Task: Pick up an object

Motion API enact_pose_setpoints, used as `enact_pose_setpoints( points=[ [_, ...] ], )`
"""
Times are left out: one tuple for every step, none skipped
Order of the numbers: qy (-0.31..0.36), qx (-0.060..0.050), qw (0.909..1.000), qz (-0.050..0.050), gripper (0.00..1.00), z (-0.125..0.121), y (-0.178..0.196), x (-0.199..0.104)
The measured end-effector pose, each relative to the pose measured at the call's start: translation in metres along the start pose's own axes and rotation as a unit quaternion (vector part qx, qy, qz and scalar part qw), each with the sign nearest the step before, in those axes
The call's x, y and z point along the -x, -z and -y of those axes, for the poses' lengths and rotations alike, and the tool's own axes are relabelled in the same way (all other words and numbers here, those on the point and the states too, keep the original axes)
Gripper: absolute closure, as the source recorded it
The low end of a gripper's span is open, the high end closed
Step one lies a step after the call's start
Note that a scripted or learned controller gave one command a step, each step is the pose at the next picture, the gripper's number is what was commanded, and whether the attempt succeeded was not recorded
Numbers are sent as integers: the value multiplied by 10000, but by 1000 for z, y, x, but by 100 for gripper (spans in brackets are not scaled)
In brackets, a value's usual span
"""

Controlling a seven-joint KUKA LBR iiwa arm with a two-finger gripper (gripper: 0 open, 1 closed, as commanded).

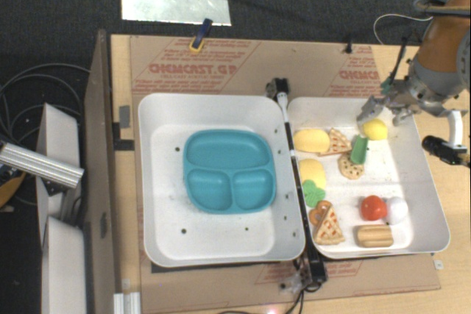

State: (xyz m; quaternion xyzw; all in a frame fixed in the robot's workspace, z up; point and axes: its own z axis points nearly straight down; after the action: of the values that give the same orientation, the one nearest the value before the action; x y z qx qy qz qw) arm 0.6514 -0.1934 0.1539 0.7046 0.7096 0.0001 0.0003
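My gripper (384, 114) hovers over the far right corner of the right bin (427, 187), open, its fingers (366, 112) spread apart with nothing between them. A small yellow lemon (375, 130) lies just below the fingertips, on the bin floor. Close by are a green piece (359, 149), a cookie (351, 168) and a pizza slice (338, 141). Nearer the front lie a red tomato (373, 207), a white egg (397, 210) and a bread roll (374, 235).
The left bin (165, 121) holds a teal divided plate (228, 170). Along the right bin's left side lie two yellow foods (311, 140), a green piece (314, 195), a pretzel (319, 214) and a second pizza slice (329, 226). The bins share a black divider (293, 173).
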Motion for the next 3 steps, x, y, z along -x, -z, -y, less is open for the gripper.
enact_pose_setpoints(
  points=[
    [-4, -15, 10000, -2, 0, -4, -74, -2],
    [4, 27, 10000, 8, 100, -6, -58, -1],
    [10, 59, 10000, 2, 100, 11, 70, -55]
  ],
)
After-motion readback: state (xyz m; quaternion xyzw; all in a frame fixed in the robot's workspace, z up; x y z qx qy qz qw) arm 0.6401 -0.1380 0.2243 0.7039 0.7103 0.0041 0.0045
